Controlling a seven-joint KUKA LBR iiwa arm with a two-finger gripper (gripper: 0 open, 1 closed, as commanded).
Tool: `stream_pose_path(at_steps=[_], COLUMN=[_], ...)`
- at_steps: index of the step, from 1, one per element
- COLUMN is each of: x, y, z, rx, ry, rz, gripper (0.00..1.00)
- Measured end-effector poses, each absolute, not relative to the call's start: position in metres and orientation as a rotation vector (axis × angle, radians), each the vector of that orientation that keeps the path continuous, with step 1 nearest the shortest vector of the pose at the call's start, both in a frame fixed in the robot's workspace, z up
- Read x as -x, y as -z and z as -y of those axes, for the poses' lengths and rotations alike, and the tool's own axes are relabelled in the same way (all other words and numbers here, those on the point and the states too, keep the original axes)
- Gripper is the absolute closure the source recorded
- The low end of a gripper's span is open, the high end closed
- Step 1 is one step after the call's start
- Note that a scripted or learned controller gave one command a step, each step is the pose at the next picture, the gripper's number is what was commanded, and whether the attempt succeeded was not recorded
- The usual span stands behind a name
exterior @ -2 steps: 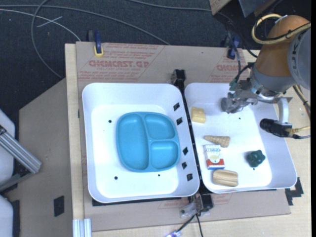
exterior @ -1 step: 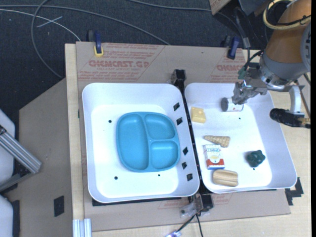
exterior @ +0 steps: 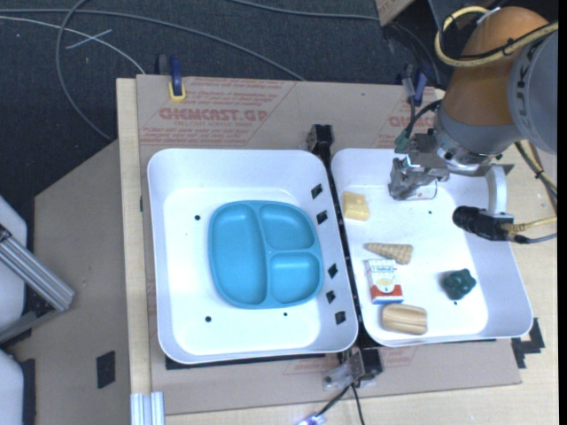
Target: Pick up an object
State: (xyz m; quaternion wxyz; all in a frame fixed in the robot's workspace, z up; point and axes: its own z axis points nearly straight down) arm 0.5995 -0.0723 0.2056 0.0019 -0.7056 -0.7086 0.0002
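My two-finger metal gripper [exterior: 409, 187] hangs just right of the pale yellow cheese-like block [exterior: 356, 205] — can't tell its state. Worry: it drops offset and just nudges the block away.

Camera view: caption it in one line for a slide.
KUKA arm's gripper hovers over the right bin of toy food; blue divided plate sits in the left bin.

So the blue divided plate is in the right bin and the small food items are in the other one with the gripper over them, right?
Not quite. The camera view shows the blue plate in the left bin. The food items lie in the right bin, and the gripper is above that bin's far end.
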Motion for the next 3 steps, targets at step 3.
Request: stream_pose_path(at_steps=[3], x=[-0.560], y=[-0.201], z=[-0.073], rx=[2.213], ry=[-0.001], rz=[2.223], gripper=[1.00])
